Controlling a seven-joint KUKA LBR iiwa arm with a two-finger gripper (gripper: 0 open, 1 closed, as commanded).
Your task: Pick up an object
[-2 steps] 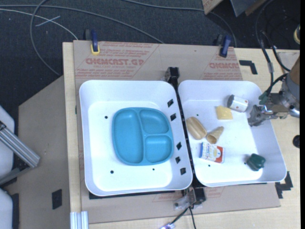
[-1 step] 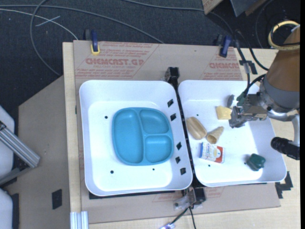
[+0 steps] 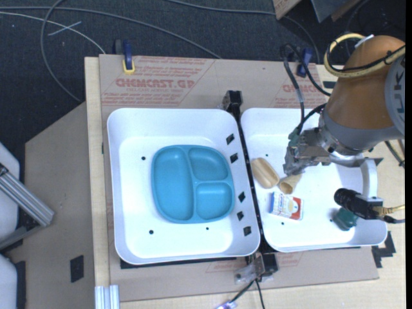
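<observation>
Currently: wooden peg (image 3: 264,172) in right bin (image 3: 322,237), long axis diagonal, upper-left to lower-right; gripper (image 3: 295,165) beside it, finger state indiscernible.

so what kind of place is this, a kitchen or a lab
Most likely a robotics lab bench, not a kitchen: two white bins clamped to a board, loose cables on dark carpet, and a grey-and-orange arm reaching over a blue divided plate.

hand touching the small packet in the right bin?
Apart. The camera view shows bare white bin floor between the hand and the small packet, which lies flat nearer the bin's front edge, below the tan wooden piece.
</observation>
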